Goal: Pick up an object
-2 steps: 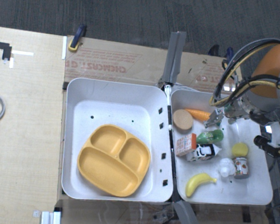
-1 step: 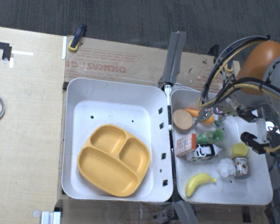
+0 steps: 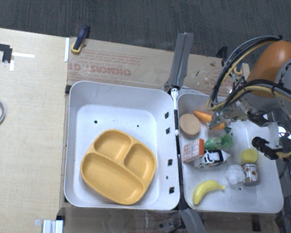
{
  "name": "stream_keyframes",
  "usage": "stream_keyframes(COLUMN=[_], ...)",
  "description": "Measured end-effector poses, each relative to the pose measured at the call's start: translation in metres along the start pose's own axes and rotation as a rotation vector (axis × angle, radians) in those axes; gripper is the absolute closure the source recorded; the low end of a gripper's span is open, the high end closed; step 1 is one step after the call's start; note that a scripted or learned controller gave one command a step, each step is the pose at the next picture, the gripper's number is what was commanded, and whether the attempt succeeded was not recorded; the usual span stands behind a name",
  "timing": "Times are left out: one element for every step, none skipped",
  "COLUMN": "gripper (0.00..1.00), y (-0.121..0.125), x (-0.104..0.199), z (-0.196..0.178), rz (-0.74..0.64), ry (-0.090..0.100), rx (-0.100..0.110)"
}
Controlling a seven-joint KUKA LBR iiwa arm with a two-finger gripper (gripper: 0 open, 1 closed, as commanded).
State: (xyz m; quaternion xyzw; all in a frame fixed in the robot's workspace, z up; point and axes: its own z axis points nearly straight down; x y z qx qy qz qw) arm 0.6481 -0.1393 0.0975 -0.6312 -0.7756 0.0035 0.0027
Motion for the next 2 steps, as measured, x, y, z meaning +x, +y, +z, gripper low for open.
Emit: stream_keyframes(gripper=[1.0,1.0], y=[-0.01,-0.027], x=[0.018,-0.026], z=[-0.078,-0.042], rz=[0.059,0.16], ry=[-0.001,0.0], rx=[-0.007,-0.005])
